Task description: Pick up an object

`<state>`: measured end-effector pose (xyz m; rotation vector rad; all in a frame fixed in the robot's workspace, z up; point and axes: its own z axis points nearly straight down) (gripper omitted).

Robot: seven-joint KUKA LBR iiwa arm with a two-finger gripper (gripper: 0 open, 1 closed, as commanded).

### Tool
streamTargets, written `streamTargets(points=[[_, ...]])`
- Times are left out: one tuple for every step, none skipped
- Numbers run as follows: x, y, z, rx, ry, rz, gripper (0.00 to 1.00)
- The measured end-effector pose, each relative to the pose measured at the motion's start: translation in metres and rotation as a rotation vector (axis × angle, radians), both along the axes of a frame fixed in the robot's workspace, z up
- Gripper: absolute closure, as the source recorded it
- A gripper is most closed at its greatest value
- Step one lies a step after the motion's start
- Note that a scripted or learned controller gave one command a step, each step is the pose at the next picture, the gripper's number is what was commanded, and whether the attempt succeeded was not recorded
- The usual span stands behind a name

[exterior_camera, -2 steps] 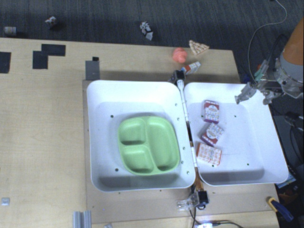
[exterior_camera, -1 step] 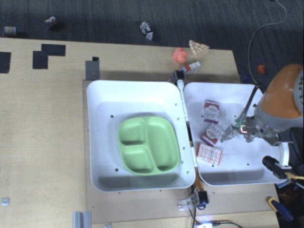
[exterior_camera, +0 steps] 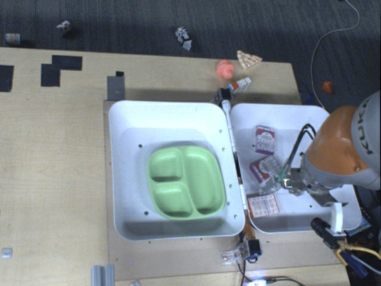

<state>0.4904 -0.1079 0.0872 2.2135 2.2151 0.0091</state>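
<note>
One fixed camera looks down at a slant from above the tabletop, far enough to take in both bins and the floor beyond; the arm enters at right.

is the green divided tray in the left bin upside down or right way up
Right way up. The green divided tray lies flat in the left bin, its three hollow compartments facing the camera, with nothing visible in them.

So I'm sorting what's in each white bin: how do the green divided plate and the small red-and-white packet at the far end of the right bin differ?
The green divided plate is far larger than the small red-and-white packet. The plate is plain green with three compartments; the packet is flat and printed. The plate sits alone in the left bin; the packet lies among other packets in the right bin. Both rest flat.
</note>
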Motion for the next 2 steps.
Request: streamTargets(points=[[0.0022, 0.0003, 0.0114, -0.001, -0.006, 0.001, 1.0], [0.0021, 0.0004, 0.0113, 0.0, -0.006, 0.002, 0.0]])
